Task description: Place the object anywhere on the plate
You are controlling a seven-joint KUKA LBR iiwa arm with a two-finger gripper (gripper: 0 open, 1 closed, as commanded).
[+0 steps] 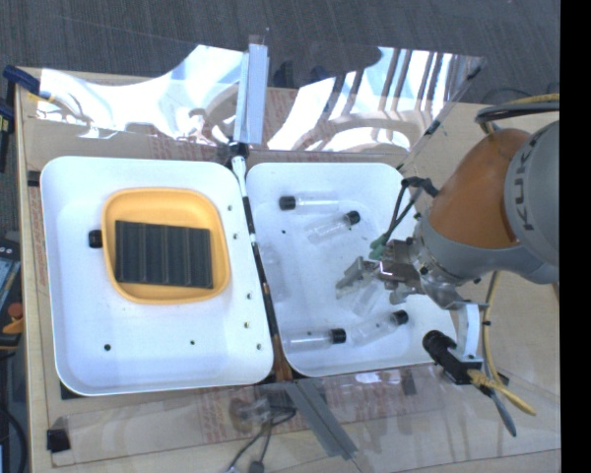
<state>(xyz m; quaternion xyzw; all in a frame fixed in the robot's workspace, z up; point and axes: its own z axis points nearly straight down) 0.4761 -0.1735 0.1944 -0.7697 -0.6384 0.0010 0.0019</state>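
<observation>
Both white bins, left (69,343) and right (276,180), look like smooth, slightly glossy plastic, and the yellow plate (128,215) has a satin plastic sheen around a matt, dark ribbed insert (164,254). The tubes (320,205) are clear and glassy with black caps. The table (532,432) is pale matt wood, backed by crinkled reflective foil (177,92).

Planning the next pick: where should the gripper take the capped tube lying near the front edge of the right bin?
Probably at mid-body of the tube, coming straight down with the fingers across its narrow width. It lies flat, roughly parallel to the right bin's front wall, black cap toward the right, apart from its neighbours.
</observation>
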